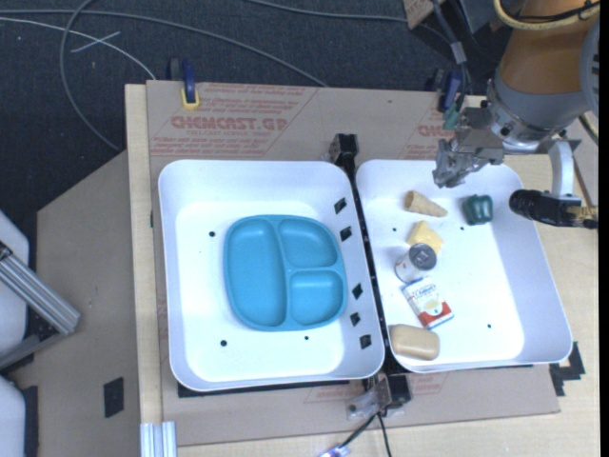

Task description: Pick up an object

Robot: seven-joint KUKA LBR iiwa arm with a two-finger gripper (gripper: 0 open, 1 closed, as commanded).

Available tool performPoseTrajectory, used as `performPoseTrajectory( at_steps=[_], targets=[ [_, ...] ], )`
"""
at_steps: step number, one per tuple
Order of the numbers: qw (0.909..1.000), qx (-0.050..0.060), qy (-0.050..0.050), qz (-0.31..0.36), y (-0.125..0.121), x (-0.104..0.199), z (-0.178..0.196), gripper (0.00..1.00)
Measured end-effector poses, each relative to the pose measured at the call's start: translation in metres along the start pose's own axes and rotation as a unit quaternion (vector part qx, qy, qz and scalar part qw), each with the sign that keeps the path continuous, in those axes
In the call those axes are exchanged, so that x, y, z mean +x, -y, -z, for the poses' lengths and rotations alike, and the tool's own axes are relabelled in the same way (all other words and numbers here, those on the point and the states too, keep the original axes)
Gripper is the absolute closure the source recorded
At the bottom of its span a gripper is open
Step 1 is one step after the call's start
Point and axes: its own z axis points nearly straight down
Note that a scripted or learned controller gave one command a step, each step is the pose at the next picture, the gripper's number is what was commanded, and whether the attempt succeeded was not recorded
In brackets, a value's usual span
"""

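the gripper [455, 171] hangs over the far end of the right bin [533, 284], its dark fingers pointing down with nothing between them; from here i can't make out whether they are spread or closed.

closest to the fingers, just below and a touch to the left of them, lies a small cream cone-shaped piece [424, 204], apart from the tips. about as close, off to the right of the fingers, sits a dark green block [477, 209], also untouched. a step farther from the fingers, beyond the cone, is a yellow wedge [424, 236], and right against it a small round tin with a dark lid [417, 260]. past that, a little red and white carton [427, 304] lies tilted, nearly touching the tin. farthest from the fingers in this bin, down at the near corner, rests a tan, bun-like lump [414, 342].

well away to the left of the fingers, across the divider with its black clips, the left bin [190, 255] holds a blue divided plate [284, 271] lying flat, three compartments facing up.

both bins stand on a cardboard sheet [238, 112] with red lettering, a blue clamp [189, 86] pinching its far edge, well apart from the fingers.
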Motion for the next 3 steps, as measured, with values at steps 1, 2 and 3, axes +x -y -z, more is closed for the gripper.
performPoseTrajectory(
  at_steps=[1, 2, 3],
  targets=[
    [1.0000, 0.000, 0.000, 0.000, 0.027, 0.047, 0.000, 1.00],
    [1.0000, 0.000, 0.000, 0.000, 0.053, 0.089, -0.004, 1.00],
    [1.0000, 0.001, 0.000, 0.000, 0.079, 0.133, -0.026, 1.00]
  ],
)
